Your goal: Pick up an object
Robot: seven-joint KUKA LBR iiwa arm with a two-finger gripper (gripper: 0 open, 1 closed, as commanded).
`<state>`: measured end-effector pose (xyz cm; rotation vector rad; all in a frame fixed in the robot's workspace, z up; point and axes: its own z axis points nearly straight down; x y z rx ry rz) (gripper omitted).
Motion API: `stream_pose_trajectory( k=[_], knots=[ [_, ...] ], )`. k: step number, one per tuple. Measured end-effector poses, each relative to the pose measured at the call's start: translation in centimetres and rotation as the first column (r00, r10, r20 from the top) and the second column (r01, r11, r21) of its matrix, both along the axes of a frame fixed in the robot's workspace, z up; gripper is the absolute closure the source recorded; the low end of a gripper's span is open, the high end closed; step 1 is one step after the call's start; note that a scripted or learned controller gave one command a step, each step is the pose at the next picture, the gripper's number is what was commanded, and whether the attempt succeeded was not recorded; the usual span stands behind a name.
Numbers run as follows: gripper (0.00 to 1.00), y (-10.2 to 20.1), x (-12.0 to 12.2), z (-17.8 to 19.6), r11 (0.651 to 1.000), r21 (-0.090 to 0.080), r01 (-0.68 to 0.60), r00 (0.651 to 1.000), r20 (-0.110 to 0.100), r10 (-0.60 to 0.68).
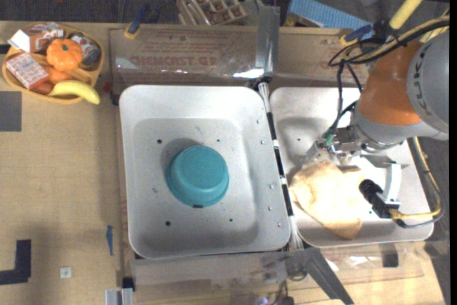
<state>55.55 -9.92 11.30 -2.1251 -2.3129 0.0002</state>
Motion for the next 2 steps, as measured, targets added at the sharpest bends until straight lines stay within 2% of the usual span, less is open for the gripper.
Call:
stream_pose_trajectory(
  k=[1,2],
  knots=[
    [0.0,0.0,0.0,0.0,1.0,0.0,0.0,1.0,0.0,0.0],
    [0.0,0.2,1.4,-2.5,1.0,0.0,0.021,1.0,0.006,-0.021]
  ],
)
